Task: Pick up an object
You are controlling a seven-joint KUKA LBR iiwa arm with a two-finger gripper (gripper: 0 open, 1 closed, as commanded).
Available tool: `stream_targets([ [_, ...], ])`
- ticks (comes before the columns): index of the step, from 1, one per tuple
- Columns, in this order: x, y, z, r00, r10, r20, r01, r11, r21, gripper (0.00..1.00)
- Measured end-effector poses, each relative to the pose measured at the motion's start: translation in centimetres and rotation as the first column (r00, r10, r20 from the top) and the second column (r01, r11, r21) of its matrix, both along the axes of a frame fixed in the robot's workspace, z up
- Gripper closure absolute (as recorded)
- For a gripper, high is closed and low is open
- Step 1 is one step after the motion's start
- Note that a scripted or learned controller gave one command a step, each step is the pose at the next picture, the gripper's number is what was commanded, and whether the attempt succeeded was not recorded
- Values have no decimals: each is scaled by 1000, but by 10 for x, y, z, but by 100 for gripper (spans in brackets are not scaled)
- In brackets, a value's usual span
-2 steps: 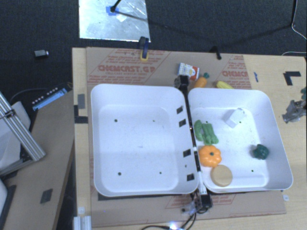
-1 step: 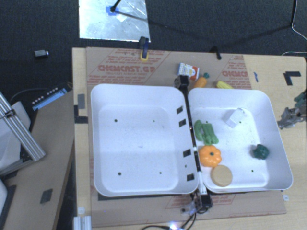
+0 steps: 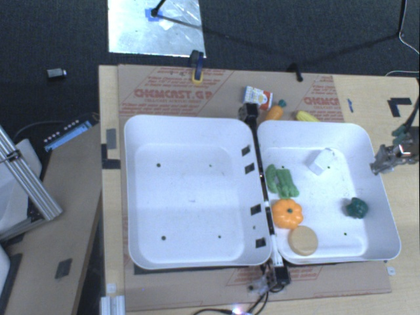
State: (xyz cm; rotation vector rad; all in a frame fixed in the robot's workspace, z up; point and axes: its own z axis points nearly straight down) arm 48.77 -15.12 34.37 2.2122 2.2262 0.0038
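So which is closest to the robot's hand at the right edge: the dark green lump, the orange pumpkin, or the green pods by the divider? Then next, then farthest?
Measured from the hand:
1. Dark green lump, near the right bin's right wall.
2. Green pods, beside the divider.
3. Orange pumpkin, lower along the divider; close to the pods' distance, slightly farther.

**Arm at the right edge, hand low and just inside the view**

The arm enters from the right, and little of it shows. The hand [image 3: 388, 159] sits at the right margin, about mid-height in the view, a grey metallic cluster with a small reddish spot on it. It points leftward. Behind it a thin dark cable or link curves up and away toward the upper right. The hand is small and blurred here, so its finer pose is hard to judge.
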Motion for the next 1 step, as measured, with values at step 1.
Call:
stream_targets([
  [1,14,-12,32,1000,-2,2,2,1000,-2,100],
])
